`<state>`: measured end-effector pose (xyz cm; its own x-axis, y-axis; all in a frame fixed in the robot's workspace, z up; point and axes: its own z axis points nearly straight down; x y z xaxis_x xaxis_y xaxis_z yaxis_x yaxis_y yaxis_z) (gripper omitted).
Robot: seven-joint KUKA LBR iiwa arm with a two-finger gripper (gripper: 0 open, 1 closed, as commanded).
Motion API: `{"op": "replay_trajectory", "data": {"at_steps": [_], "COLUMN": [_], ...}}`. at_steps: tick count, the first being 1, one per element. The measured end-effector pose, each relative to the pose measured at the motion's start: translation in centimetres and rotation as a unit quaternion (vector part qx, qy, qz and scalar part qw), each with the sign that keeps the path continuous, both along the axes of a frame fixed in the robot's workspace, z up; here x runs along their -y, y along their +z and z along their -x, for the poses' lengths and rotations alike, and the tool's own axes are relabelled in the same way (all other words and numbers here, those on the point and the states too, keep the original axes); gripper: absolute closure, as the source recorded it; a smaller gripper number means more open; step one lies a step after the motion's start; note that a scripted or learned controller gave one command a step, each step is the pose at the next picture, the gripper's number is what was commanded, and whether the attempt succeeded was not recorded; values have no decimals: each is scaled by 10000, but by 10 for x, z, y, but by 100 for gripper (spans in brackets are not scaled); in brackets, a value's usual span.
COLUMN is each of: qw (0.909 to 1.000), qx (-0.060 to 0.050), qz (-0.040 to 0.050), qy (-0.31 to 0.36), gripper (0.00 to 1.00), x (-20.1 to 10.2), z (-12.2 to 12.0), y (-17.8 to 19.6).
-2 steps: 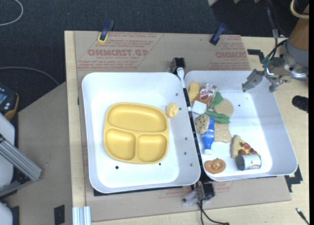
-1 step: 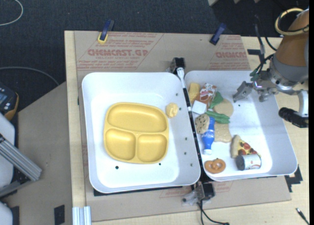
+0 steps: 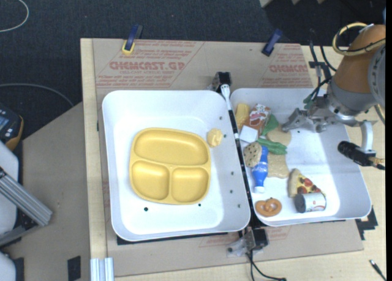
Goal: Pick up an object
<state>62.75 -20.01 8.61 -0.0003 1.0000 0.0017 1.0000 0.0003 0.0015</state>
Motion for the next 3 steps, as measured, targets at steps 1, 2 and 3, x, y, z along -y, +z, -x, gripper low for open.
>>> {"op": "replay_trajectory", "data": {"at_steps": [1, 2, 3], "qw": [10000, 10000, 10000], "qx": [40, 12, 35], "qz": [21, 18, 24], "qy": [7, -8, 6], "gripper": [100, 100, 100], "x": [1, 4, -2], "z": [-2, 5, 4], "y": [14, 61, 124]}}
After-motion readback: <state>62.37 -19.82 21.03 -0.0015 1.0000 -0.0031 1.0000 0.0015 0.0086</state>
